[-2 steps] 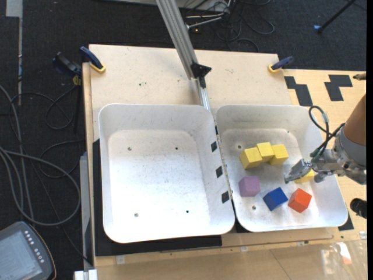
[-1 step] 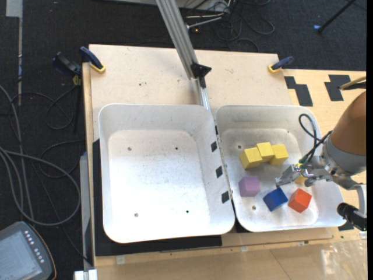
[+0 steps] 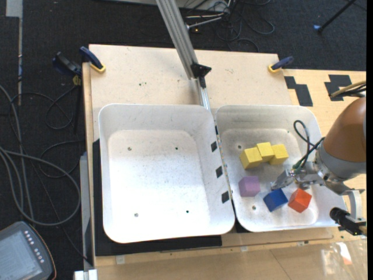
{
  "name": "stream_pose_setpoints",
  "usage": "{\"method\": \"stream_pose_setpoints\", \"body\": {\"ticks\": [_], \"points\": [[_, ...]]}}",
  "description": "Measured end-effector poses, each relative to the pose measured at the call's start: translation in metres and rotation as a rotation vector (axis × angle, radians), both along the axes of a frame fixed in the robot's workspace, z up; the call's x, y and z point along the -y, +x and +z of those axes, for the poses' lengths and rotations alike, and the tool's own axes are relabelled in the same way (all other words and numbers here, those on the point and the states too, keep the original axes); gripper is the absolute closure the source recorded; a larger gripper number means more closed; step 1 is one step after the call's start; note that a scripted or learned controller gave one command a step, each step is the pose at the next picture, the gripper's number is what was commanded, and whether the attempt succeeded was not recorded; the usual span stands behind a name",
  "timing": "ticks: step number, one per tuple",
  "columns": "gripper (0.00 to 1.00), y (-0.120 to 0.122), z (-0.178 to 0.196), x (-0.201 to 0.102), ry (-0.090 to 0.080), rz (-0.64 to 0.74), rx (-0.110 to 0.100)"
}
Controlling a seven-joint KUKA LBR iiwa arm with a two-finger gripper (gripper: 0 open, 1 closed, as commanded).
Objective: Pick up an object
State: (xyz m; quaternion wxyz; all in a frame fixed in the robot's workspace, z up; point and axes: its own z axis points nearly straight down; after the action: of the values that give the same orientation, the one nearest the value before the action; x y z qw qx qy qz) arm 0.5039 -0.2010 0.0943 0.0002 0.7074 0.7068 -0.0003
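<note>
Where the arm reaches in from the right, the tool (image 3: pixel 289 179) hangs low over the right bin (image 3: pixel 233 124), its tip between the blue cube (image 3: pixel 275 199) and the orange cube (image 3: pixel 300 200); whether it touches either, or how it is set, I cannot tell. A pale purple cube (image 3: pixel 250 186) sits just left of the blue one. Above them lie three yellow blocks (image 3: pixel 265 154) in a row, touching. The blocks look matte and hard-edged. Both bins are smooth, speckled white plastic with rounded corners; the left bin (image 3: pixel 111 156) adjoins the right on a light surface (image 3: pixel 145 69).

No readable text or labels.
</note>
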Motion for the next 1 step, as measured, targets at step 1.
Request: {"method": "stream_pose_setpoints", "body": {"ticks": [1], "points": [[1.00, 0.0008, 0.0114, 0.0000, 0.000, 0.000, 0.003]]}}
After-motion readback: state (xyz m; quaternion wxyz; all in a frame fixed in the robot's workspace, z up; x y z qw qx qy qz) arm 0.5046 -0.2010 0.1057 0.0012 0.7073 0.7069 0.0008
